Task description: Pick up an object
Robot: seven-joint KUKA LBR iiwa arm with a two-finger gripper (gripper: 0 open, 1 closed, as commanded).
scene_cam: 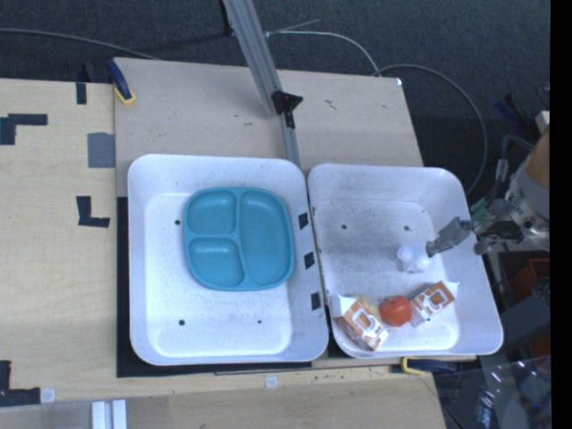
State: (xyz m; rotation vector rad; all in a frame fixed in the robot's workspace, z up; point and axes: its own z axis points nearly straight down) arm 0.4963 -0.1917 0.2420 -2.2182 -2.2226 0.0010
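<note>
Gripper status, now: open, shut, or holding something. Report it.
Gripper: cannot tell open or shut; it sits over the right bin beside a small white object, with nothing visibly held.

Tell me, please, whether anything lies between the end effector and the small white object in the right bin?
Nothing visible does. The end effector hangs over the shallow white right bin, just right of the small white object, with bare bin floor between them. The round red-orange object and two orange-and-white packets lie nearer the front wall, off that line.
</note>
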